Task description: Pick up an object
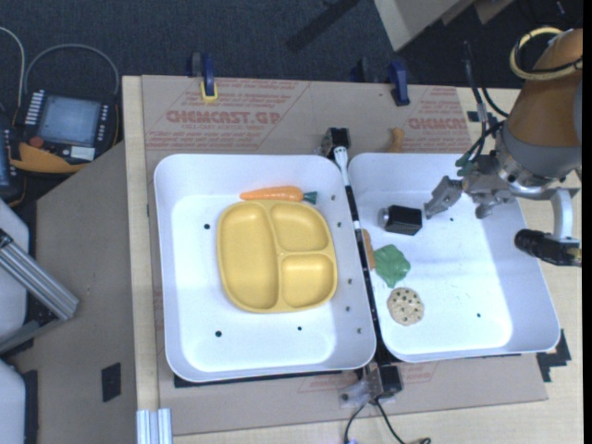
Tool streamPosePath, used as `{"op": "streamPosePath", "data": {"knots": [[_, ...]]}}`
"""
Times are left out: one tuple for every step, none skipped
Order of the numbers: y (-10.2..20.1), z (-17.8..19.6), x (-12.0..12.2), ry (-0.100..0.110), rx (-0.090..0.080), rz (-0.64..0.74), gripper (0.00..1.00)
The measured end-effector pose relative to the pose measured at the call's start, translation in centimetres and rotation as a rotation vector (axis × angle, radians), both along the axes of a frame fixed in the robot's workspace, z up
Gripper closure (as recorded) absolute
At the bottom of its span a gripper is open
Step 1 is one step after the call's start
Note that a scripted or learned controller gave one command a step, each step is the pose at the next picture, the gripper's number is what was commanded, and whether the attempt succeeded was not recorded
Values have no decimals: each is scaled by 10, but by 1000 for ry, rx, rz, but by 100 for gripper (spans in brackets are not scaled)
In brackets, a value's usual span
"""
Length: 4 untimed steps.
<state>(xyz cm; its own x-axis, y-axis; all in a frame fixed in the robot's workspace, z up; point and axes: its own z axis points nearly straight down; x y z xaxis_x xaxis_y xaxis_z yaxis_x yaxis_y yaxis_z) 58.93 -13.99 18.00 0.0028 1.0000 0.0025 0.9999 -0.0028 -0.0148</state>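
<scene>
Hovering over the right bin [518,336] at its 1 o'clock corner, the gripper [465,197] is hanging with its fingers spread and nothing between them. The arm [546,109] is reaching in from 3 o'clock.

Three candidates are lying in this bin: a black block [403,218] near the gripper at its 8 o'clock, a green piece [390,264] farther down toward 7 o'clock against the bin's left wall, and a cookie [405,305] just below that. In the left bin [185,276] a yellow tray [276,253] is sitting mid-floor, with a carrot [271,193] touching its 12 o'clock edge.

By my reading, the approach step is under way and no grasp is happening yet. The block looks the likeliest target, being nearest. The next move is calling for a short shift toward 8 o'clock, lining the spread fingers across the block's narrow side, then descending and closing.
</scene>
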Motion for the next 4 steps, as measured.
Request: {"op": "streamPosePath", "data": {"knots": [[0, 8, 3, -14, -2, 3, 0], [-10, -46, 0, -8, -1, 2, 0], [-9, -99, -1, -9, -1, 2, 0], [-9, -85, 0, -15, -3, 2, 100]]}}
